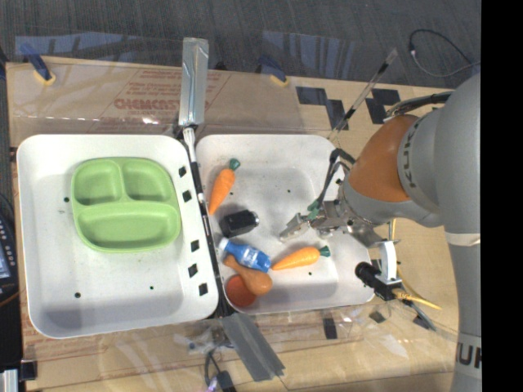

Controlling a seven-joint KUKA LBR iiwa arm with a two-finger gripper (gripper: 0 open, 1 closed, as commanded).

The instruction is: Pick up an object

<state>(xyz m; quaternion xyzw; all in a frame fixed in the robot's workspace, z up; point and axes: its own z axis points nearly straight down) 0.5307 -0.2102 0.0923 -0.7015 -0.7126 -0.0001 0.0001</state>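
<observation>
In right bin (270, 149), centre-right of frame: gripper (296, 227) low over bin floor, fingers look parted, nothing between them. Carrot (297, 259) lies just below gripper, apart from it. Second carrot (221, 186), black object (239, 220), blue bottle (245, 256) further left. Left bin (41, 243) holds green tray (125, 202). Judgement: no grasp yet; closing and lifting remain.

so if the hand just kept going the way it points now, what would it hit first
The hand points toward the view's left, across the right bin. Straight on, it would probably meet the small black object first, with the upper carrot just beyond. Its height above the floor is unclear, so it could pass over.
</observation>
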